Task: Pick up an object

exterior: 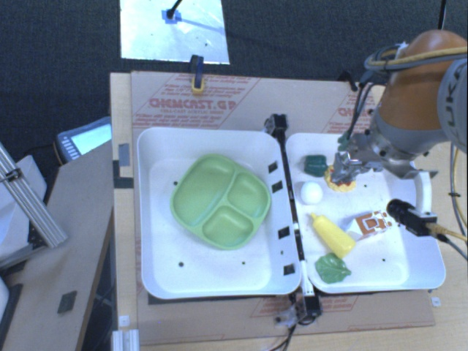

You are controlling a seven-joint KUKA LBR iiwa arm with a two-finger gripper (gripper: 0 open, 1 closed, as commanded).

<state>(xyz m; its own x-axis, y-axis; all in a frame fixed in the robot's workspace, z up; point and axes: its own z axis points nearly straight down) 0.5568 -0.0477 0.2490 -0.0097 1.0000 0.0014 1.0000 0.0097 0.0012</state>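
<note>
hovering over a small yellow toy [341,181] in the right bin [424,269], the gripper [345,164] (jaw opening impossible to tell) should pinch its light, stiff sides.

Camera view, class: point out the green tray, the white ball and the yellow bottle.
Green tray [221,201], camera view, centre ridge between compartments.
White ball [312,192], camera view, its middle.
Yellow bottle [333,235], camera view, mid-body.

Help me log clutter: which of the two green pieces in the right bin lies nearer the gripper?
The dark green block, near the gripper; the leafy piece lies at the near edge.
</note>
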